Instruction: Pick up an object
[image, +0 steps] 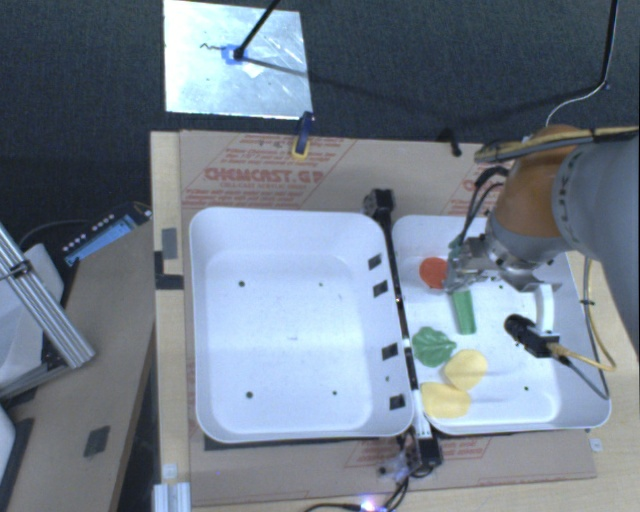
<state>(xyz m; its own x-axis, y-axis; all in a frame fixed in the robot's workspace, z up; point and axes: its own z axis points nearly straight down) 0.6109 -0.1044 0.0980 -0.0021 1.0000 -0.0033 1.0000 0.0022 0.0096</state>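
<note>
Dark grey carpet fills the top of the frame, with a shiny metal sheet (238, 58) lying on it at upper left. Below that sits a bench topped with brown cardboard (262, 172) printed in red lettering, and two shallow white bins side by side on it. At far left there's a lighter table corner with some aluminium framing (35, 300).

Left bin (290, 320) is bare white plastic with a few small dark holes. Right bin (520, 400) has all the stuff: an orange-red round piece (432, 271) near its upper left, a green stick (464, 311) just below and right of it, a green leafy thing (434, 345) lower down by the divider, and two yellow pieces (455, 384) touching each other near the bottom.

Arm comes in from the right, grey with the orange band. The gripper (466, 268) hangs low over the right bin, right between the orange-red piece and the top of the green stick. Can't tell how it's set or if it's gripping anything, the wrist hides it.
</note>
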